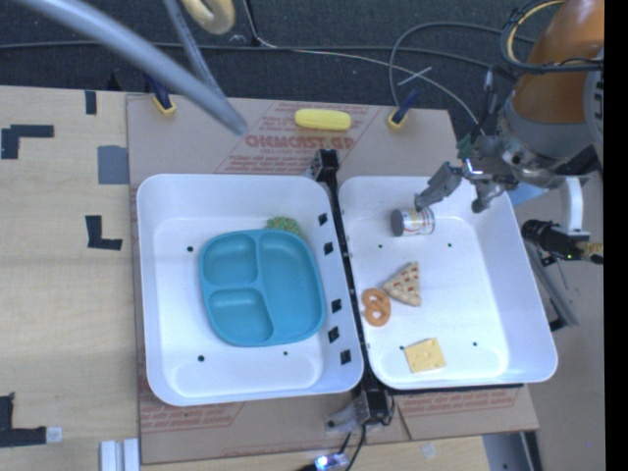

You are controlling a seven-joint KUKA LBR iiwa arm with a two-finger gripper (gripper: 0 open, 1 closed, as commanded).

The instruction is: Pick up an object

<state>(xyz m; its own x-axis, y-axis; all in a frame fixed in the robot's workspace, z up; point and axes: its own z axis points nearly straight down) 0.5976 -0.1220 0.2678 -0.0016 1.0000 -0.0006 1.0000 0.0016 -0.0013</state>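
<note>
The small can [413, 222] lies just below the open jaws [454, 192], beyond cardboard printed "CHEMCAST" [294, 141].

bins [491, 361]: were white
plate [261, 287]: was blue
bit behind the plate [284, 225]: was green
can [414, 222]: was silver and grey
pretzel [376, 306]: was orange
pizza slice [404, 285]: was tan with dark spots
square cracker [424, 355]: was yellow
arm [559, 57]: was grey with an orange band
mat [285, 145]: was brown with red letters
</note>
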